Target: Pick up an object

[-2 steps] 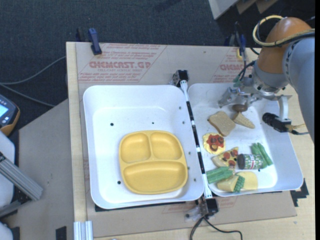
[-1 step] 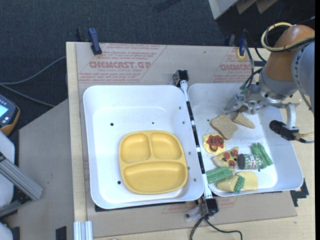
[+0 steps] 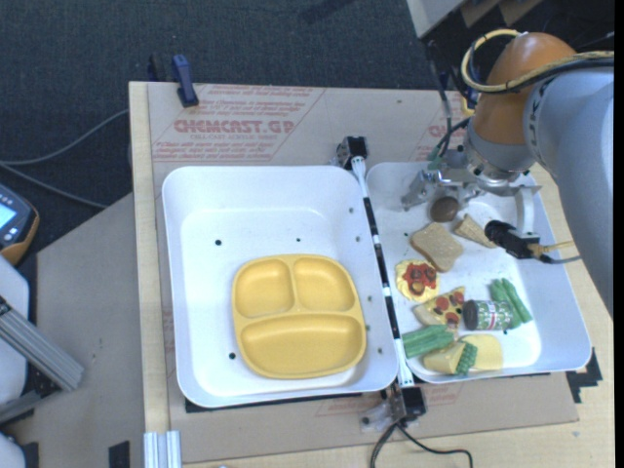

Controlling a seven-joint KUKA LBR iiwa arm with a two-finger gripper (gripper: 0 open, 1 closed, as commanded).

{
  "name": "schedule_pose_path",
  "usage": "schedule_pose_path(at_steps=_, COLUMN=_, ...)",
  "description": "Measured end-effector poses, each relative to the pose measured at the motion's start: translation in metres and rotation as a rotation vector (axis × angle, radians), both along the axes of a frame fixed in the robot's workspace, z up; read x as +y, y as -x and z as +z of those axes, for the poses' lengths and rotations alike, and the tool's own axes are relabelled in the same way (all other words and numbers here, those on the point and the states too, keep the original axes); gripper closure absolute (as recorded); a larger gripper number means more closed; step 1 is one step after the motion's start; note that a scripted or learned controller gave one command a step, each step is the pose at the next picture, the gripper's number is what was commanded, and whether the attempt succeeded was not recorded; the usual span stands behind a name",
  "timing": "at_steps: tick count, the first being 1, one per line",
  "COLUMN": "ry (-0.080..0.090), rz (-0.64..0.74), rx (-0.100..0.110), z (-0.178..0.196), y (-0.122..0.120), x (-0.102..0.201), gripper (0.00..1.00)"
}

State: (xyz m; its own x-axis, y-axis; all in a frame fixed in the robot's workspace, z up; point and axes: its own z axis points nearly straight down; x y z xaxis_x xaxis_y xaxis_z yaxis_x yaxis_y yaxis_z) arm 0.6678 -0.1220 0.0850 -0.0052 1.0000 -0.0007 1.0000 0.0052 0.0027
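Note:
The right bin point(image 3: 556, 349) holds several toy foods. A tan bread slice point(image 3: 436, 246) lies in its middle, with a round red-topped piece point(image 3: 418, 277) and a pizza slice point(image 3: 442, 307) below it. Further toward the front are a small dark can point(image 3: 488, 314), green beans point(image 3: 511, 299), a green pod point(image 3: 426, 340) and a yellow piece point(image 3: 480, 355). My gripper point(image 3: 441, 195) hangs low over the far end of this bin, just above a small brown round object point(image 3: 445, 208). A tan wedge point(image 3: 470, 230) lies right of that.
The left bin point(image 3: 195, 261) carries a yellow divided plate point(image 3: 295, 315). A black hinge bar point(image 3: 375, 252) runs between the bins. The grey arm point(image 3: 570, 115) with its orange band covers the far right corner. A blue clip point(image 3: 184, 79) sits on the board's back edge.

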Motion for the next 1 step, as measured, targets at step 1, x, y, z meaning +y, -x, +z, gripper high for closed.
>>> schedule_pose_path(at_steps=1, ry=-0.001, rz=-0.007, rx=0.006, z=-0.0002, y=0.03, x=-0.0182, gripper=0.0)
